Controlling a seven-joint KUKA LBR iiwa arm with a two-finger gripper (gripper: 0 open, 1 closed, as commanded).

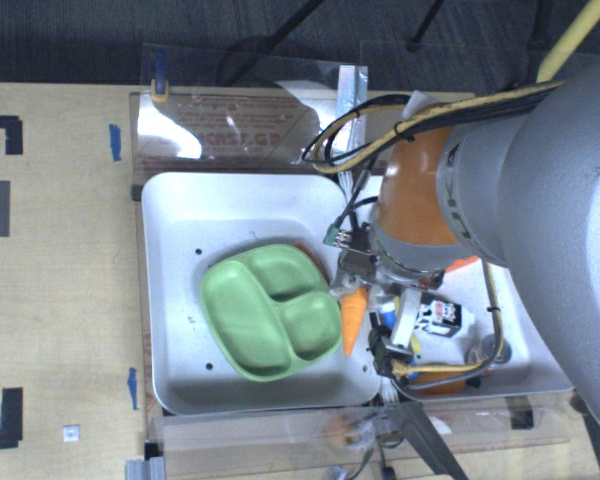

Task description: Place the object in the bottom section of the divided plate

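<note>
A green divided plate (223, 290) lies in the left white bin (180, 218), with one large section on its left and two smaller ones on its right. An orange carrot-shaped object (351, 320) stands nearly upright at the plate's right rim, beside the lower small section. My gripper (364, 296) hangs right at the carrot's top end, under the grey and orange wrist. The wrist hides how the gripper meets the carrot.
To the right of the carrot lie a white and black item (440, 316), a small blue piece (385, 319) and an orange-yellow object (435, 373). Cables loop over the bins' back edge. A clear panel (230, 118) stands behind the bins.
</note>
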